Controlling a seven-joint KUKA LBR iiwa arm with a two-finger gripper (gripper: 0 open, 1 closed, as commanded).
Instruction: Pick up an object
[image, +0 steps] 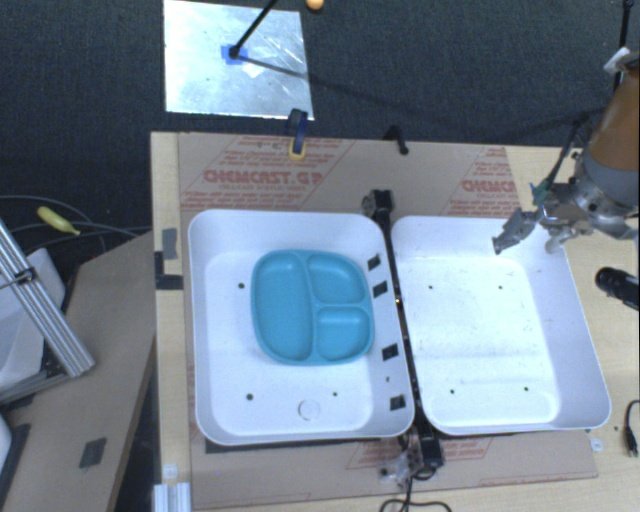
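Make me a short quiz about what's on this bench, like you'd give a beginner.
1. True or false: the blue divided plate lies in the left bin.
2. How many compartments does the plate have? A) two B) three C) five
3. Fill in: the end effector hangs over the far edge of the ____ bin.

Key:
1. True.
2. B: one long section and two smaller ones.
3. Right: it sits above the far rim of the right bin, apart from the plate, with nothing seen between its fingers.
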